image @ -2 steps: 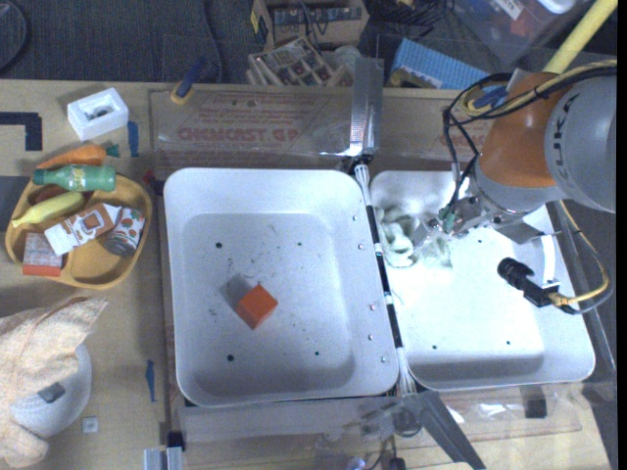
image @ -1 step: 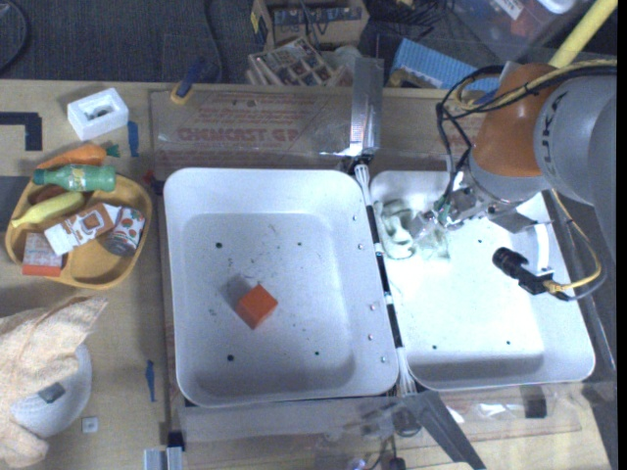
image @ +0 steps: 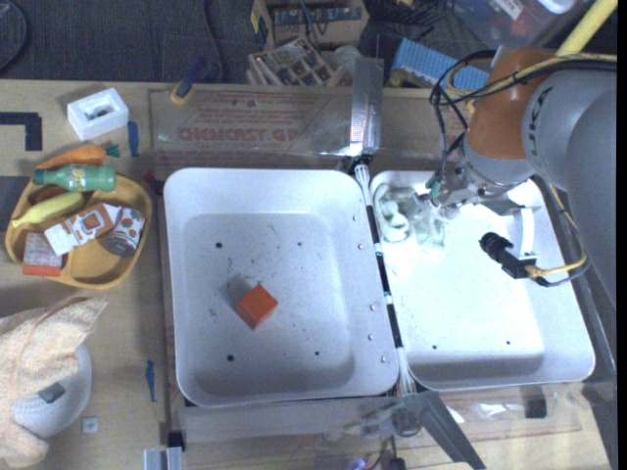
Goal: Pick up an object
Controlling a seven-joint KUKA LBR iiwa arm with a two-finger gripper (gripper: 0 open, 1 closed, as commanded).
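**Pincer low in one bin, cube in the other**

The pincer (image: 429,213) hung low over the far left corner of the right bin (image: 490,331). Glare washed it out, so I cannot tell whether it was wide or narrow, and nothing showed as held. The one plain candidate, an orange cube (image: 258,305), lay alone near the middle of the left bin (image: 196,213), well apart from the pincer.

A close in that corner would likely catch nothing, or only the pale greenish blur (image: 393,213) just beside it, which was too faint to name. Going lower there risked striking the ridge (image: 382,262) between the bins. That ridge also stood in the way of reaching the cube. The cube sat turned against the bin's sides, so a badly aligned close might push it away.

On the tabletop (image: 39,91) to the left, a bowl (image: 98,274), a green bottle (image: 78,177), a white box (image: 98,114) and a cloth (image: 39,351) lay out of the way.
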